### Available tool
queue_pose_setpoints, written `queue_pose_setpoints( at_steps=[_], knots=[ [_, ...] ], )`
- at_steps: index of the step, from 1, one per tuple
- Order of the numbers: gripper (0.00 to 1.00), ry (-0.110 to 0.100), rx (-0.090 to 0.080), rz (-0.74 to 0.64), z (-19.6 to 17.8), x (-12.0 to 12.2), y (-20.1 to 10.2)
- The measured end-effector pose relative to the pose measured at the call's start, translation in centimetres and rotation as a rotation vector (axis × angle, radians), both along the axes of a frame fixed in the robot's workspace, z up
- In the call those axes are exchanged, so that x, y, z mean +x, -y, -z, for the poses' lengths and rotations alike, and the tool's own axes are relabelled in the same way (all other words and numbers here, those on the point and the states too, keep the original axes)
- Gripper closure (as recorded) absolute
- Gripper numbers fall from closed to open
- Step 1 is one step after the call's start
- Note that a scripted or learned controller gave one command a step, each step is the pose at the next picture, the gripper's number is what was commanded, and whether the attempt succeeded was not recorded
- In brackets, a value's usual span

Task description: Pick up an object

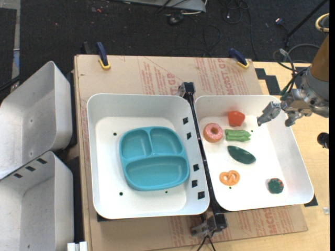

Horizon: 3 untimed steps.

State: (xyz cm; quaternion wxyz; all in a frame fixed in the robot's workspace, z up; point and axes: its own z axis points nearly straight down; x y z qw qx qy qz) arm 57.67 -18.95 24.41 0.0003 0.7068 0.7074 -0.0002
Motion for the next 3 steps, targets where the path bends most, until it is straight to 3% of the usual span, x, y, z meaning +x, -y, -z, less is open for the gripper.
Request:
queue_pose_setpoints(
  at_steps=[3],
  knots=[
    [0.0,-0.003,0.001,0.002,15.0,-0.8,-0.6]
  ],
)
